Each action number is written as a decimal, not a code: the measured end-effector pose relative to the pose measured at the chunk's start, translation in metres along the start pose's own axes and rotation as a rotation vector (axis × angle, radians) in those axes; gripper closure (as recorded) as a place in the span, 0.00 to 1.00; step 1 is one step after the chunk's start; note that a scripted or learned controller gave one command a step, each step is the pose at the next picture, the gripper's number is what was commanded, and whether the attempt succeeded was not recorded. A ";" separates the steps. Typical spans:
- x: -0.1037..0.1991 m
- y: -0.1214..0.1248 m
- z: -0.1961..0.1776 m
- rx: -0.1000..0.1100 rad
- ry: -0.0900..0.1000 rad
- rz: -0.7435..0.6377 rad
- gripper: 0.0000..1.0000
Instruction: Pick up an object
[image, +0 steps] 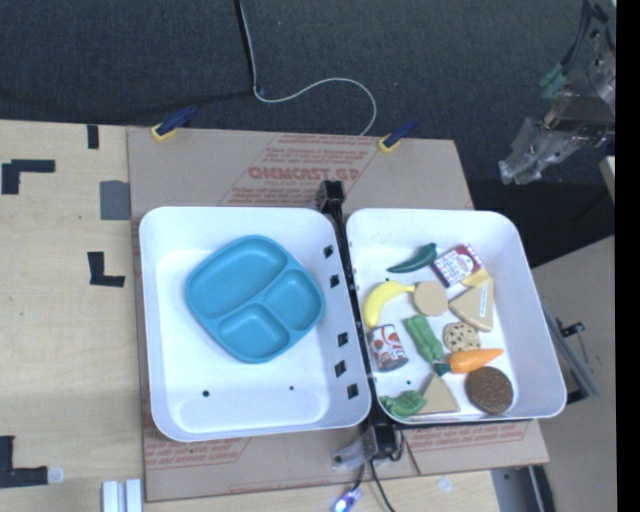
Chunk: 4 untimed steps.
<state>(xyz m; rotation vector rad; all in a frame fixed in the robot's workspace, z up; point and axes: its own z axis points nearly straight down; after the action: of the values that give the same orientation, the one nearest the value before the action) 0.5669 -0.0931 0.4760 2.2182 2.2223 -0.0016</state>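
Note:
The right bin (530, 300) holds several toy foods. Among them are a yellow banana (385, 298), a dark green pepper (412, 260), a red and purple carton (455, 265), a small red can (388, 345), an orange carrot (473, 360) and a brown round patty (489, 389). My gripper (527, 160) hangs at the upper right, beyond the bin's far right corner and over the dark floor. It is well away from all the food, with nothing seen in it.
A blue divided plate (255, 297) lies in the left bin (160, 330). Both bins rest on a cardboard sheet (290, 165). A white cable (320, 90) loops on the dark floor behind. A black clip (331, 194) sits at the bins' shared far edge.

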 end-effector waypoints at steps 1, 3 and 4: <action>0.019 -0.056 -0.064 -0.007 0.001 -0.001 1.00; 0.166 -0.084 -0.059 0.002 0.003 -0.005 1.00; 0.240 -0.083 -0.059 0.002 0.003 -0.008 1.00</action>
<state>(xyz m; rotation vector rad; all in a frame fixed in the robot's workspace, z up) 0.4832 0.1467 0.5340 2.2123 2.2332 -0.0007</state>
